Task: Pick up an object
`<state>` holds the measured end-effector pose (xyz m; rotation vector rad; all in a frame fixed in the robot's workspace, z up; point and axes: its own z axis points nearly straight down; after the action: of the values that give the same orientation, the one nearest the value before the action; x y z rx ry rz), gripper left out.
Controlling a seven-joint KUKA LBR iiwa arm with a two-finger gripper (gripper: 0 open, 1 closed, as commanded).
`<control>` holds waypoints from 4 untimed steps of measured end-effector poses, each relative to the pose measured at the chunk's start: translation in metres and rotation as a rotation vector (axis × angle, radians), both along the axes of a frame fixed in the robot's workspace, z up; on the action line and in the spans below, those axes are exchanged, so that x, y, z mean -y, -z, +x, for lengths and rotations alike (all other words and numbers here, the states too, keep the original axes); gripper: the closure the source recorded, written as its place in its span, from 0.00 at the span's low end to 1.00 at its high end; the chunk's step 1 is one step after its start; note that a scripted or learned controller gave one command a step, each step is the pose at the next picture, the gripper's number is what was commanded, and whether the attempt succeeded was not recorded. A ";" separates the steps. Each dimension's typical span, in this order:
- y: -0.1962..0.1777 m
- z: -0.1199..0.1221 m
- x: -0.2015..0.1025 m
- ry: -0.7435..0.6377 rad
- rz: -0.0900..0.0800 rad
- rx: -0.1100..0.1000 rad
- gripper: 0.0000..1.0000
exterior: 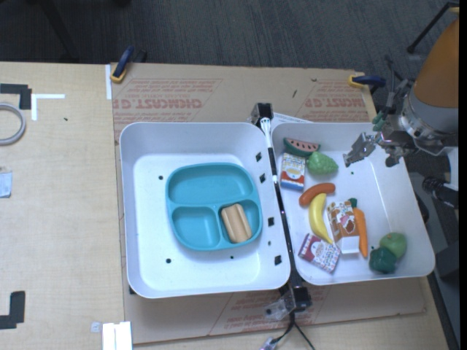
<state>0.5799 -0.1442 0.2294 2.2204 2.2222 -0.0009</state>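
Hovering over the right bin (408, 195), the end effector (363, 149) grips nothing; whether it is open I cannot tell. Below lie watermelon slice (301, 146), sausage (317, 192), banana (318, 217), carrot (360, 228). The left bin (139, 217) holds a blue tray (197, 195) with a bun (235, 222).

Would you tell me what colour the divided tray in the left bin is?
The divided tray is light blue, turquoise-like, seen clearly in the camera view.
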 end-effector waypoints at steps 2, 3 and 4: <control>0.137 -0.102 -0.024 0.005 0.000 0.002 0.00; 0.126 -0.100 -0.024 0.008 -0.001 0.006 1.00; 0.037 -0.093 -0.084 0.001 0.000 0.001 1.00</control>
<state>0.4872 -0.0598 0.1921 2.2208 2.2209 0.0002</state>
